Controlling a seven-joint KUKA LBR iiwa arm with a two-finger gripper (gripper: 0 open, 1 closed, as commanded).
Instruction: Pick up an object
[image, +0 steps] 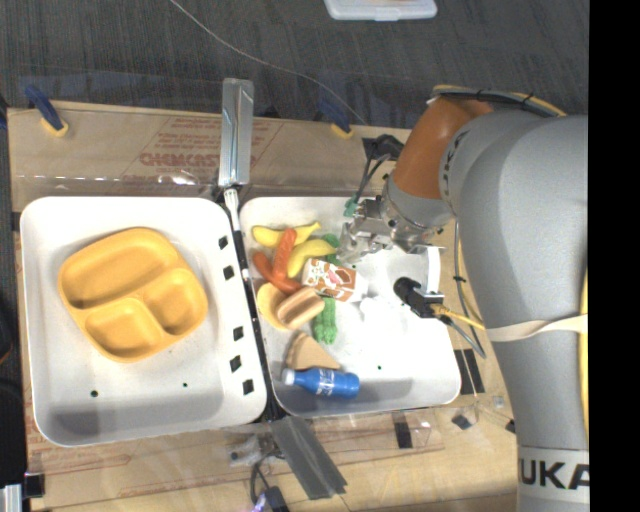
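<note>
My gripper (352, 243) hangs over the right bin (420, 385), just beside the small carton (332, 279) and banana (300, 252). Whether it grips anything, I cannot tell. A yellow divided tray (132, 291) lies in the left bin (60, 415).

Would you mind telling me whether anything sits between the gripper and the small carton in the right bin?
Nothing visible does. The gripper hangs just above and right of the small carton, over the right bin; the bananas lie to the carton's left.
</note>
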